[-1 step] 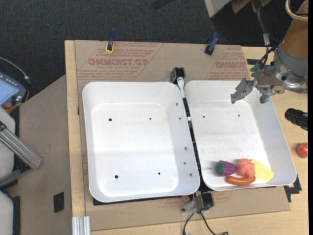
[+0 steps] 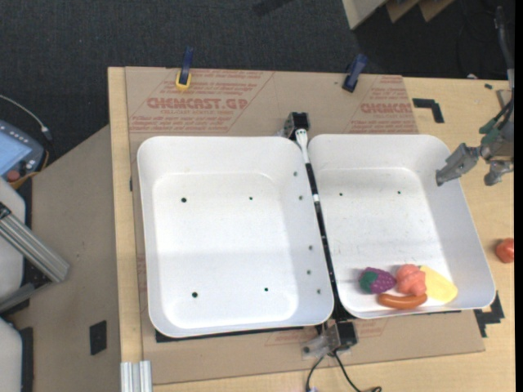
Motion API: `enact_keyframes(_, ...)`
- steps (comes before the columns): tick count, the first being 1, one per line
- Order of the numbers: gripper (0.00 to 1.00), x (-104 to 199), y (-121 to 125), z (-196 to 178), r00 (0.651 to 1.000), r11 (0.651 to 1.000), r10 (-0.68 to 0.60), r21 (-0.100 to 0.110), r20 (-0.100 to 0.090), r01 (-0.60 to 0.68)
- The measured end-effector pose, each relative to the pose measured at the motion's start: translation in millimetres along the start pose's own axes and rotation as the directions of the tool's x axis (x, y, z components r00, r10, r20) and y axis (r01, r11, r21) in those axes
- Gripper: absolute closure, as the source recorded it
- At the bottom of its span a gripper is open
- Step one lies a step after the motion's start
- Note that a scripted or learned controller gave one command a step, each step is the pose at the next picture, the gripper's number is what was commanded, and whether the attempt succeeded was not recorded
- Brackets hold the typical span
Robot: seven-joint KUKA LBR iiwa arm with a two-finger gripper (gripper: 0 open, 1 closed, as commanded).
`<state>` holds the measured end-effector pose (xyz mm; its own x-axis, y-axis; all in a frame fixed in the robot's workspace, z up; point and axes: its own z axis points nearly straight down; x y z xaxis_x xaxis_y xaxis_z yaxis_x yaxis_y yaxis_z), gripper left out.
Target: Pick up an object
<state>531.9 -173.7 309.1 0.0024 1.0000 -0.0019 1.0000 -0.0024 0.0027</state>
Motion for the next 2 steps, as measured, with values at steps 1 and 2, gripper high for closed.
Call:
enact_keyframes(1,0.00,-53.4,-27.4,24.5,1.000,1.000,0.003,0.006,-0.002,-0.003)
enact_keyframes(2,0.00,-0.7,-55.7,140.7,1.000,1.000,-0.004,0.015,-0.009,0.004)
